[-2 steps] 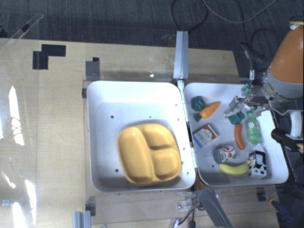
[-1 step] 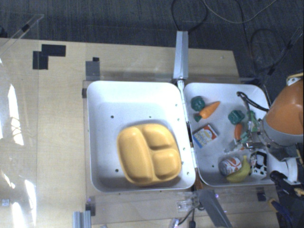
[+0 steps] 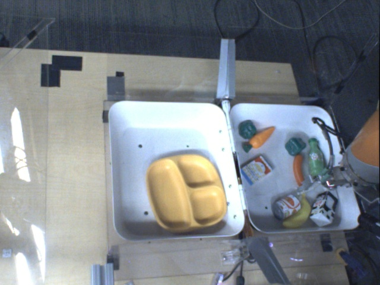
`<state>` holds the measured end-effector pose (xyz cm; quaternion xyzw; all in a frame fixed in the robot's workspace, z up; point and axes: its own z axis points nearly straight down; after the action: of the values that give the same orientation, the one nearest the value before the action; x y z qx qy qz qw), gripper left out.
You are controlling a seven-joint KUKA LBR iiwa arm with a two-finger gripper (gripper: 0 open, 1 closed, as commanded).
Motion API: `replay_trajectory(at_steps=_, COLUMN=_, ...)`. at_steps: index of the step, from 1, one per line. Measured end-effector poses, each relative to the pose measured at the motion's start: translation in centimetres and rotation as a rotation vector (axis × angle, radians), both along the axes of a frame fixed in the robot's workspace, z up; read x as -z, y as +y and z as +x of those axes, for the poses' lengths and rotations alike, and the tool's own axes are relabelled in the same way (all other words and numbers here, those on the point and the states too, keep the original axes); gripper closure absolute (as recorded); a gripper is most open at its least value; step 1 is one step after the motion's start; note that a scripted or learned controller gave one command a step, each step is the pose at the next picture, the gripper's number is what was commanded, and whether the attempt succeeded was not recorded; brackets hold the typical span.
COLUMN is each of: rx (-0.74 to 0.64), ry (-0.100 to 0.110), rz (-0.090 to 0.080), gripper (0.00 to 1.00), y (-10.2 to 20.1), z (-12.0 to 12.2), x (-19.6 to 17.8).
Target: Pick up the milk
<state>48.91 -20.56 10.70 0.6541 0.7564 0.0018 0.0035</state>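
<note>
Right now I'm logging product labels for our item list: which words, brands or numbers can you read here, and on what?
None can be read.
small carton: orange and white print, too blurred to read.
can: red and white label, too blurred.
milk carton: black and white patches, no legible text.
green bottle: no readable label.

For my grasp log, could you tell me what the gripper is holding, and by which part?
It cannot be told: the gripper sits above the black-and-white milk carton, with no clear hold visible.

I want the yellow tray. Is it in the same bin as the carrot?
No, the yellow tray lies in the left bin, the carrot in the right.
</note>
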Motion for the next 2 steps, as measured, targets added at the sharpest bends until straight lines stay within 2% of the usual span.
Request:
replay_trajectory(at_steps=1, rx=-0.086, ry=-0.002, rz=-0.001, gripper=0.0, y=0.0, z=0.1, x=1.8)
replay_trajectory(at_steps=2, rx=-0.227, ry=-0.002, rz=-0.004, gripper=0.0, y=0.0, z=0.0, x=-18.0)
